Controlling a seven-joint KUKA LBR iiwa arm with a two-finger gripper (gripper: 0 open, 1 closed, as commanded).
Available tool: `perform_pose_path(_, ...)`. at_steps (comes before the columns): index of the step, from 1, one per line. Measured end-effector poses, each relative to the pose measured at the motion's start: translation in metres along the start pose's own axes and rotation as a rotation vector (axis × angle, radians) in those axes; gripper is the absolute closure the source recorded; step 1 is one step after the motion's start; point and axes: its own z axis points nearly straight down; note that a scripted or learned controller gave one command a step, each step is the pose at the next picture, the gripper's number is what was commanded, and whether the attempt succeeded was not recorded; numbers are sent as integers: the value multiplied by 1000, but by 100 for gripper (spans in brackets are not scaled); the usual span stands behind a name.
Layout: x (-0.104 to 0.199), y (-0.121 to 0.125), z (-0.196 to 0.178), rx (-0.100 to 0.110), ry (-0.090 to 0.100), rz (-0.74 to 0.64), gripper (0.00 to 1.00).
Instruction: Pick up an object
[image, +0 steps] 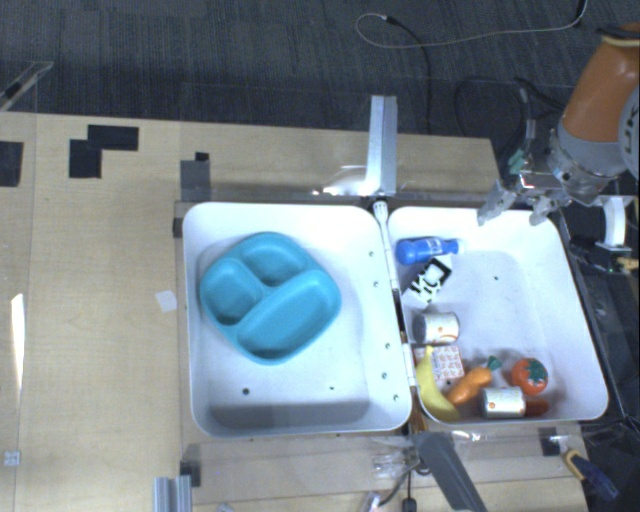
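Note:
My gripper (517, 207) hangs over the far edge of the right bin (575, 300), open, with nothing between its fingers. Below it in that bin lie a blue bottle (425, 248), a black-and-white item (431, 279) and a silver can (437, 327). At the bin's near end are a yellow banana (429, 388), an orange carrot (470, 382), a red tomato-like ball (528, 374), a white cylinder (503, 402) and a small spotted packet (447, 360). All of these lie apart from the gripper.
The left bin (210, 400) holds a blue divided plate (268, 295). A metal post (383, 140) rises behind the wall between the bins. Cables run across the dark floor at the back. The grey and orange arm (600, 100) comes in at the top right.

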Motion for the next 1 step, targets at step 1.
perform_pose_path(1, 65, 2, 95, -4, 0, -23, 0)
